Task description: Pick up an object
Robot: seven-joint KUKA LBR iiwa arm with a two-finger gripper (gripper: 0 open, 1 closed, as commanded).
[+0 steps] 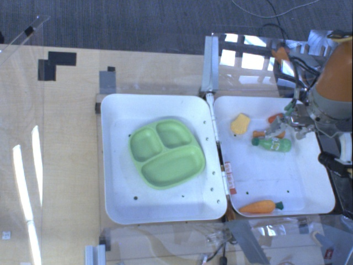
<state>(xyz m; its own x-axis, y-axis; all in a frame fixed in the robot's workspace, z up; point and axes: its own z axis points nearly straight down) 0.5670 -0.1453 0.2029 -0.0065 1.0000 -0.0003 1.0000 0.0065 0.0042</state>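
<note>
My gripper (278, 127) hangs low over the upper right part of the right bin (287, 175), reaching in from the right under the orange wrist band (337, 76). Just below it lies a green bottle (273, 144) on its side. Two small orange pieces (258, 133) (273, 117) lie right beside the gripper, partly hidden by it. A yellow wedge (240, 124) rests to the left of them. An orange carrot with a green top (259, 206) lies along the bin's front edge. I see nothing held clear of the bin floor.
The left bin (116, 192) holds a green divided plate (165, 153) in its middle. A raised divider (219, 159) runs between the two bins. A metal frame and cables (259, 54) stand behind the right bin.
</note>
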